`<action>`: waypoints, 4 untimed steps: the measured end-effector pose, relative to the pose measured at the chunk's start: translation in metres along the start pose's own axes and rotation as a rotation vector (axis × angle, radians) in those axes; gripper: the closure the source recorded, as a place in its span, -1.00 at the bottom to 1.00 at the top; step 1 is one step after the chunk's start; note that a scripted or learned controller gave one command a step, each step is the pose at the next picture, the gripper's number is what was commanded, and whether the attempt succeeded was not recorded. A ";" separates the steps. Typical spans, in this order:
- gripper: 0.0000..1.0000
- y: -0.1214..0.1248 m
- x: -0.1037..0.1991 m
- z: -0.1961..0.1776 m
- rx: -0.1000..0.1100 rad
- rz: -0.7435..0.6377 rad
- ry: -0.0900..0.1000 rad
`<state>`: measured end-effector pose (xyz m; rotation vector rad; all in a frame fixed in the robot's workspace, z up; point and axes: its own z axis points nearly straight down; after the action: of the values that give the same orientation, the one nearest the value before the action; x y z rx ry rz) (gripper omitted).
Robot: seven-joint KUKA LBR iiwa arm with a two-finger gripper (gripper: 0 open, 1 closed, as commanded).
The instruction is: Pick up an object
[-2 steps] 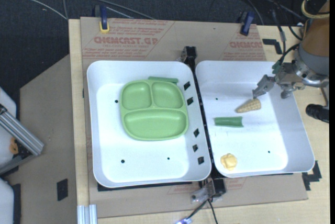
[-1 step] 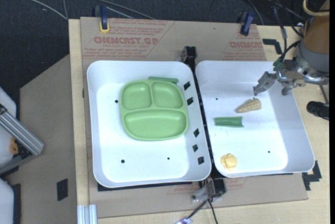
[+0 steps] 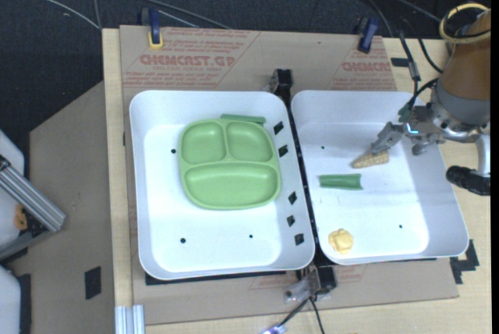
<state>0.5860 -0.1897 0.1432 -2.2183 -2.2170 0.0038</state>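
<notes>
A: Where does the gripper (image 3: 387, 139) sit?
B: Over the right bin (image 3: 437, 239), on a brown board (image 3: 195, 55) above dark floor (image 3: 54, 36).
A: Holding anything?
B: Unclear; a tan piece (image 3: 371, 161) lies just below-left, touching its tips.

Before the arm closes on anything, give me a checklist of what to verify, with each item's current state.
1. Gripper is over the right bin: ok.
2. A target lies near the fingertips: ok, the tan piece sits right at them.
3. Tan piece is between the fingers: cannot tell, the tips look beside its upper end.
4. Neighbours are clear of the target: ok, the green strip lies just below it and apart, and the yellow piece is near the front edge.
5. Left bin is out of the way: ok, the green divided plate rests inside it.
</notes>
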 end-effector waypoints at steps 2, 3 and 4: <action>1.00 0.005 0.000 0.033 -0.018 -0.002 -0.002; 1.00 0.008 0.000 -0.011 -0.011 -0.002 -0.004; 1.00 0.009 -0.003 -0.076 -0.012 -0.002 -0.004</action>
<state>0.5955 -0.1924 0.2189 -2.2248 -2.2269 -0.0051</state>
